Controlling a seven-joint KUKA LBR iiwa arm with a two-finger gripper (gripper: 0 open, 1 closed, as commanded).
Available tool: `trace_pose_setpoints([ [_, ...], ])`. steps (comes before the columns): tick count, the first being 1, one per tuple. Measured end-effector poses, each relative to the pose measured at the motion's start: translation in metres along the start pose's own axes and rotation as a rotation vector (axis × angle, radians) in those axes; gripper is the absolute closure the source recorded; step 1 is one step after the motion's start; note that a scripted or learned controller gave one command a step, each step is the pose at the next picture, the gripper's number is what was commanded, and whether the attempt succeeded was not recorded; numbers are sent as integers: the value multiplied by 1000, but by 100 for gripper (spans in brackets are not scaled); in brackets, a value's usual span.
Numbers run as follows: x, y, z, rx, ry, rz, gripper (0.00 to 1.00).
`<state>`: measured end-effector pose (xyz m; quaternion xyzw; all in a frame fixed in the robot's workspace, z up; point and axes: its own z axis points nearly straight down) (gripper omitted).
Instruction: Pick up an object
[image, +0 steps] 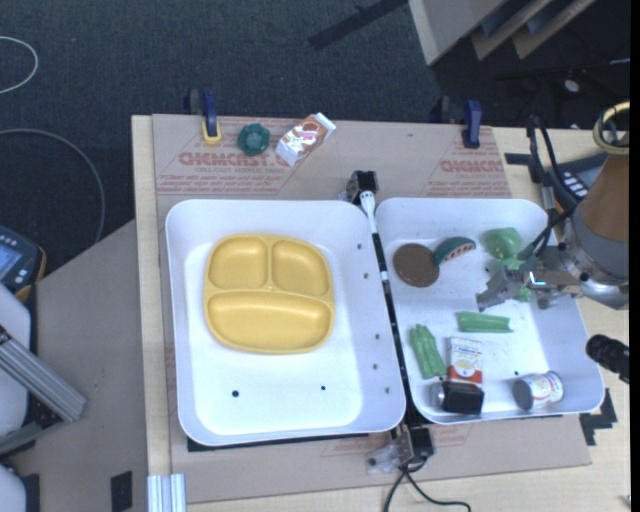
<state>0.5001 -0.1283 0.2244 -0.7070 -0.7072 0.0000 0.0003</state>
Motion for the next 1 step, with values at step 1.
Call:
trace_pose_setpoints([
  [1, 0, 1, -11, -3, -1, -1, 100],
])
